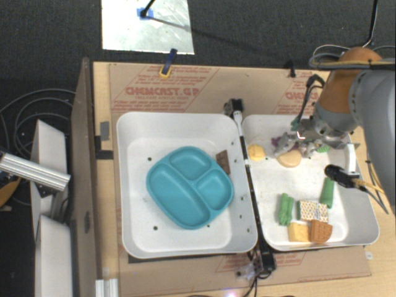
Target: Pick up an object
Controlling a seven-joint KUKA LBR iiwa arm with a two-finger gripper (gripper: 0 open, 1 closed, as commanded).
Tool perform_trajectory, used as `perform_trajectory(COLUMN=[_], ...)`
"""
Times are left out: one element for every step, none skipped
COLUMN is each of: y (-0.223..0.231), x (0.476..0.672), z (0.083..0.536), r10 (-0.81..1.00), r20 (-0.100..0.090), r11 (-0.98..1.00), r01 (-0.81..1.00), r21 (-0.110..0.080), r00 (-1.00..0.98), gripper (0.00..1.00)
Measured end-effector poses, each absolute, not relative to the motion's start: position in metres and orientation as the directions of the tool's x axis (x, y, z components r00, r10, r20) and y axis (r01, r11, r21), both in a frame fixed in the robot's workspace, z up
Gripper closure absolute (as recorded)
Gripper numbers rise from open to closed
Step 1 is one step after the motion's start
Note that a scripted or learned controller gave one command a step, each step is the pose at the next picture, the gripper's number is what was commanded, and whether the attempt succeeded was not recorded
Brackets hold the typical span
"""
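Scene: I am looking down at a slant on two shallow white bins set side by side on a bench.
Left bin [133, 166]: it holds a teal divided tray [189, 186], with a small brown piece [223, 161] touching its upper right edge.
Right bin [365, 228]: it holds small toy foods scattered about.
Arm: my grey arm reaches in from the right, its orange band above the wrist.
Gripper [296, 140]: it sits low over the upper part of the right bin; I cannot tell from here how its pincer stands, or whether anything is caught in it.
Likely target: a tan, rounded piece [289, 159] lies just below the gripper, and a yellow round piece [256, 151] lies to its left, by the bin wall.
Other pieces: a green pod [284, 208], a patterned block [314, 211], a yellow block [298, 231], a waffle-brown piece [320, 231] and a green stick [327, 192] lie nearer the front.
Handling: I judge the tan piece light, hard and smooth, so it may roll or slip.
Where to hold: I would close across its short width, at its middle.
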State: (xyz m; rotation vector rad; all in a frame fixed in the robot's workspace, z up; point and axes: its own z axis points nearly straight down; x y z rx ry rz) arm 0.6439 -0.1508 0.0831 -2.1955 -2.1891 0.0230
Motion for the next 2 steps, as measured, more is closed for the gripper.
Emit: perform_trajectory(y=[-0.153, -0.052], x=[0.651, 0.609], z=[0.096, 0.191], r10=[1.0, 1.0], r20=[-0.001, 0.003], r11=[0.007, 0.013], r01=[1.0, 1.0], r21=[0.004, 0.009], r00=[-0.007, -0.013], gripper=[1.0, 1.0])
